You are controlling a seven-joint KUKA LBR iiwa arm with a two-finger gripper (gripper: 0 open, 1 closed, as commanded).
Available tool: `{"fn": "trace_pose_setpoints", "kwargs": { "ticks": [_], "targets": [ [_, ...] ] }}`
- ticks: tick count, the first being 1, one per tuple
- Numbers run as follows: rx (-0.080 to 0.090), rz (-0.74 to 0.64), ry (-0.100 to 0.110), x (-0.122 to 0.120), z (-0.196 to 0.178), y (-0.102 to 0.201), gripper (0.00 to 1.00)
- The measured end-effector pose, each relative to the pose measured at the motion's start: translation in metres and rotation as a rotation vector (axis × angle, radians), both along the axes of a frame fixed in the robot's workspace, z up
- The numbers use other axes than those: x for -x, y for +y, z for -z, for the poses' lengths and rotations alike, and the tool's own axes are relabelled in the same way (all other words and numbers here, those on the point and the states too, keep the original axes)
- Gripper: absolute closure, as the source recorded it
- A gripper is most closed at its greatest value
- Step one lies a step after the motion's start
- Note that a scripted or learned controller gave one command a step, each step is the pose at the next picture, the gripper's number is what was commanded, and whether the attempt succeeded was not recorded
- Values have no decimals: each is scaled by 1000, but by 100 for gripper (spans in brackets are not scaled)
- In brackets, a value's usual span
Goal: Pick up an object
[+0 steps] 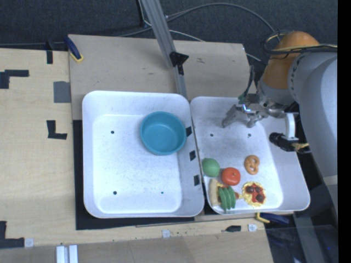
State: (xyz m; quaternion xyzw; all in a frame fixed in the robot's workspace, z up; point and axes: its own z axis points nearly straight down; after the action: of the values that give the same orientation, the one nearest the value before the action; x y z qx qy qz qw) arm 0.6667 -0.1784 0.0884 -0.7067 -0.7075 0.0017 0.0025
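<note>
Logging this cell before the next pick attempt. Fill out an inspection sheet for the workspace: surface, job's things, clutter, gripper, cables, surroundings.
Surface: wooden bench bearing the left bin and the right bin side by side.
Job's things: right bin's near end holds a green ball, red tomato, pretzel, green pepper and a pizza piece.
Clutter: blue bowl in the left bin.
Gripper: gripper over the right bin's far end, fingers spread, holding nothing.
Cables: black cable looping behind the bench.
Surroundings: black tape marks on the bench; grey pole slanting in from above.
</note>
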Motion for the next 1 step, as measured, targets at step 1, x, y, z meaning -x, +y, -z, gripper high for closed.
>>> {"fn": "trace_pose_setpoints", "kwargs": {
  "ticks": [1],
  "targets": [
    [2, 0, -5, 0, 0, 0, 0]
  ]
}}
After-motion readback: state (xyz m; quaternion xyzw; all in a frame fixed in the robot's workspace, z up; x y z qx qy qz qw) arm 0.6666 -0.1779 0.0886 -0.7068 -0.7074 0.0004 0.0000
